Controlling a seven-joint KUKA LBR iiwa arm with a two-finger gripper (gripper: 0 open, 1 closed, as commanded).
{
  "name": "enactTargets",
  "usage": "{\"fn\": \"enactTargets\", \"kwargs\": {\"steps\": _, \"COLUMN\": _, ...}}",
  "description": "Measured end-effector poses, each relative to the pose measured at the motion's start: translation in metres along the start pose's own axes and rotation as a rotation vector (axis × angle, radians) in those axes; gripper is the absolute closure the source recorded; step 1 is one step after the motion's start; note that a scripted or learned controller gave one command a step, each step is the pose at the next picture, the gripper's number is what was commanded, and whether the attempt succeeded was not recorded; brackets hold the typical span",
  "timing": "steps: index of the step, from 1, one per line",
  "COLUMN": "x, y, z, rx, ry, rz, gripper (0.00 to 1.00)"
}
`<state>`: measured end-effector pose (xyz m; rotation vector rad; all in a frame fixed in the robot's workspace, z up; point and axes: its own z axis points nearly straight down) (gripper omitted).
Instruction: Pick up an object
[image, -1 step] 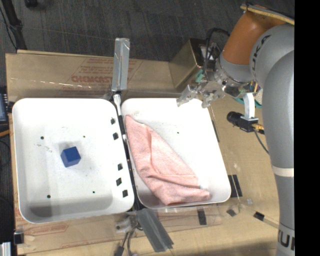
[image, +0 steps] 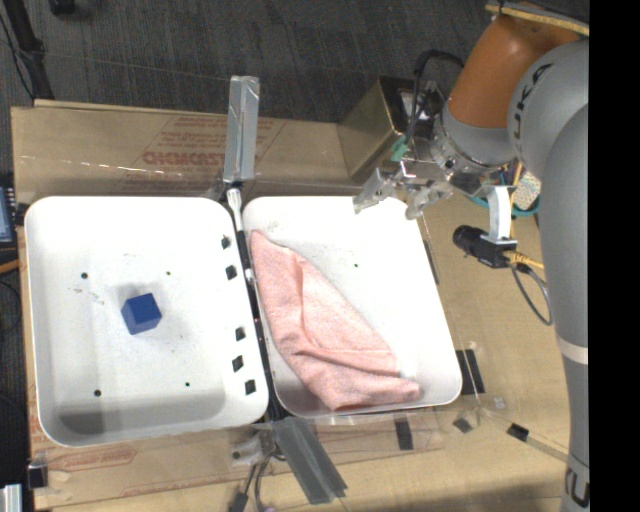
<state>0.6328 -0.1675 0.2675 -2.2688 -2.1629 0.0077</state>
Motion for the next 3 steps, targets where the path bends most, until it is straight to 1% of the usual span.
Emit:
{"fn": "enactTargets", "kwargs": {"steps": 1, "x": 0.045, "y": -0.037, "z": 0.178, "rx": -0.003, "ry": -0.001, "rz": -0.051, "gripper": 0.0}}
{"fn": "enactTargets", "kwargs": {"steps": 2, "x": 0.045, "y": -0.037, "z": 0.169, "rx": 0.001, "ry": -0.001, "rz": -0.057, "gripper": 1.0}}
{"fn": "enactTargets", "kwargs": {"steps": 3, "x": 0.104, "y": -0.04, "z": 0.068, "rx": -0.004, "ry": -0.002, "rz": -0.152, "gripper": 1.0}}
